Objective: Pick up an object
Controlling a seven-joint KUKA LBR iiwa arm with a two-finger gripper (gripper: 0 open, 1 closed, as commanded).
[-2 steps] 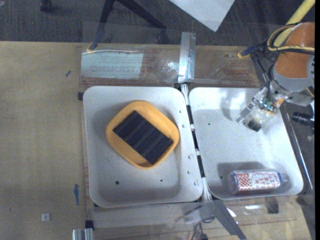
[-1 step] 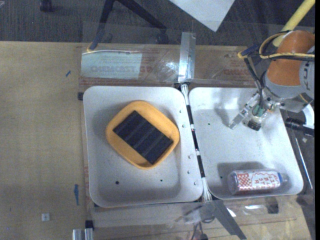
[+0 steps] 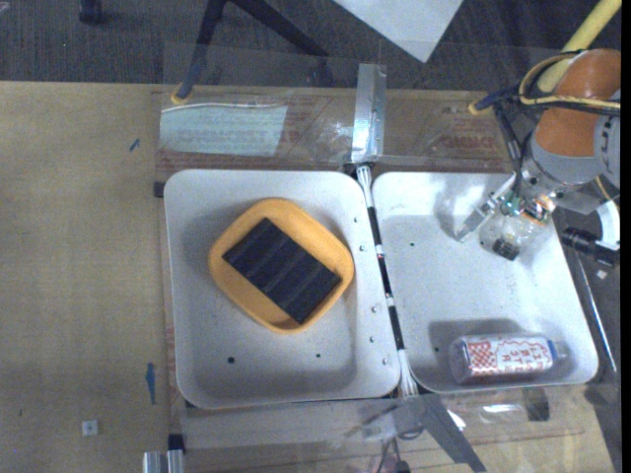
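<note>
The gripper (image 3: 498,230) hung over the upper right part of the right bin (image 3: 434,348), and honestly I couldn't tell how it was set, the tip was just a blur of clear plastic and small parts. Nothing visibly in it. Above it sat the orange band (image 3: 582,92) on the grey arm, with yellow and black cables (image 3: 527,82) looping off the wrist.

In that same bin, along the near wall, lay a can-like container (image 3: 505,357) on its side, white with a red checker print, well apart from the gripper.

The left bin (image 3: 192,363) had 1 thing in it: an orange-yellow rounded tray-looking object (image 3: 281,264) with a dark ribbed panel on top, sitting about in the middle, turned at an angle.

The 2 bins touched along the centre seam, on a tan wooden bench (image 3: 74,264). A metal bracket (image 3: 370,116) stood behind the seam, next to some clear plastic sheeting. Past the bench was dark carpet, the black legs of an office chair (image 3: 212,3) and a white sheet (image 3: 399,3).
</note>
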